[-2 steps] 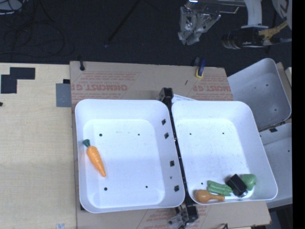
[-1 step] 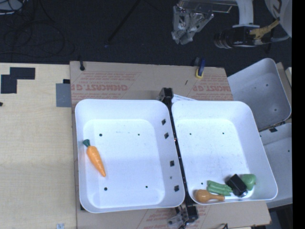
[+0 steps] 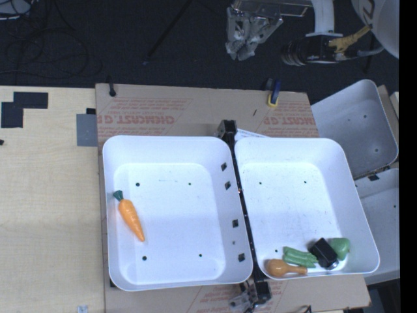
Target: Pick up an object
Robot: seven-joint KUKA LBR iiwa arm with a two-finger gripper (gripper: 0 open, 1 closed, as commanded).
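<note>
Jaws beyond the bins (image 3: 232,150), well apart from the carrot (image 3: 131,220)

Left bin (image 3: 111,175) open but for carrot (image 3: 131,218), right bin (image 3: 352,175) crowded at near corner

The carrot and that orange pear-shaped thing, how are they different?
The carrot lies alone in the left bin; the pear-shaped thing sits in the right bin beside other items. The carrot is long, pointed and green-topped; the pear-shaped thing is rounder and duller. Both are orange toy foods.
</note>
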